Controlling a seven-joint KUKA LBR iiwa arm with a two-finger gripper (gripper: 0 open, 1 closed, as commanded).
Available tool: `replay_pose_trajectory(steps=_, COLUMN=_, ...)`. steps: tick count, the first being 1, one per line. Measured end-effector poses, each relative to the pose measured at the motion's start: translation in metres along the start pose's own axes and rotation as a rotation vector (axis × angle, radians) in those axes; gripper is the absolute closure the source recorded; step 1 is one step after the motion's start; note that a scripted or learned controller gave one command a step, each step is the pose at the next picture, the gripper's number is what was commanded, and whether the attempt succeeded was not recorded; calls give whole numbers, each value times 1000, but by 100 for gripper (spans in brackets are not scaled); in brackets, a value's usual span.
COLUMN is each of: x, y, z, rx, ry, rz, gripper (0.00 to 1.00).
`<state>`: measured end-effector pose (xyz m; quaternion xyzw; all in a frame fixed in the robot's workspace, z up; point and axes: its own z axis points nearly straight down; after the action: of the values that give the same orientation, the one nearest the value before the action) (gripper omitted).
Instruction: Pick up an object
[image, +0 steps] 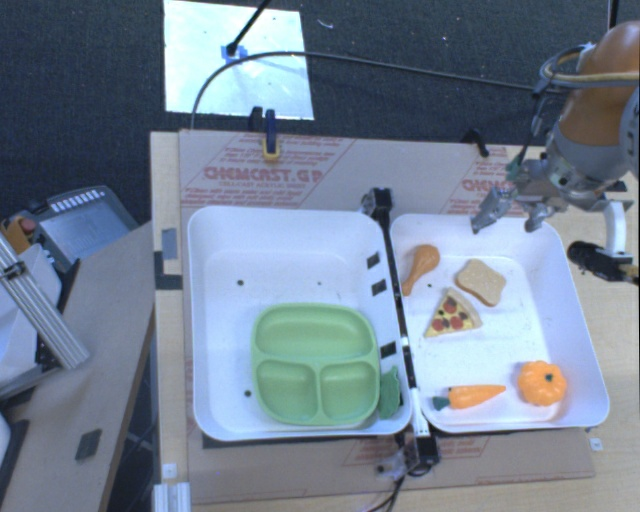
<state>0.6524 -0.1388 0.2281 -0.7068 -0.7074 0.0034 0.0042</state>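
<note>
Carrot (470, 396) sits at right bin's (578, 300) front edge; gripper (513, 212), fingers seemingly apart, should descend centred.

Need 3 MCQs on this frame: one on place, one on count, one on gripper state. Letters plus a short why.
1. Where does the green divided plate lie?
A. In the left bin
B. In the right bin
C. On the bare bench

2. How many toy foods lie in the right bin?
A. Three
B. Five
C. Seven

3. How does the gripper stand?
A. Shut on the pizza slice
B. Open above the right bin's far rim, with nothing between its fingers
C. Pressed down on the plate

Key: 1 A, the plate sits at the near side of the left bin. 2 B, a drumstick, a bread slice, a pizza slice, a carrot and a pumpkin. 3 B, the fingers are spread over the rim, apart from every food.
</note>
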Motion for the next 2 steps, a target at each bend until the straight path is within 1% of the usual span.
replay_pose_trajectory(steps=1, x=0, y=2, z=-8, rx=-12, ry=-1, rz=-2, gripper=0)
replay_pose_trajectory(steps=2, x=-2, y=-7, z=43, rx=-10, ry=-1, rz=0, gripper=0)
